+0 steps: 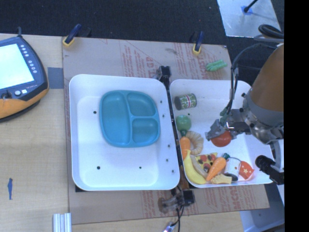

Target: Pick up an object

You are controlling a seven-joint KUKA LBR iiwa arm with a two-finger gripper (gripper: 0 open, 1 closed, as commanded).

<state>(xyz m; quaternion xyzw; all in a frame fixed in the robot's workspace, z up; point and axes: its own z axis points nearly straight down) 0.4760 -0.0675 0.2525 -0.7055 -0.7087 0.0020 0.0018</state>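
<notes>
My gripper (221, 129) hangs over the middle of the right bin (212, 87), at the end of the grey and orange arm coming in from the right. A round red toy tomato (222, 140) sits directly under it, its top hidden by the gripper. I cannot tell whether the tomato is gripped or just lying below. Other toy food lies in this bin: a green can (185, 101) on its side, a green fruit (183, 123), a tan pastry (195, 140), a banana (191, 172), a carrot (217, 167) and a white and red piece (242, 169).
The left bin (82, 129) holds a blue divided plate (129, 118). A small green item (215, 65) lies on the cardboard behind the right bin. A control tablet (17, 76) rests at the far left. Clamps (71, 36) hold the cardboard's back edge.
</notes>
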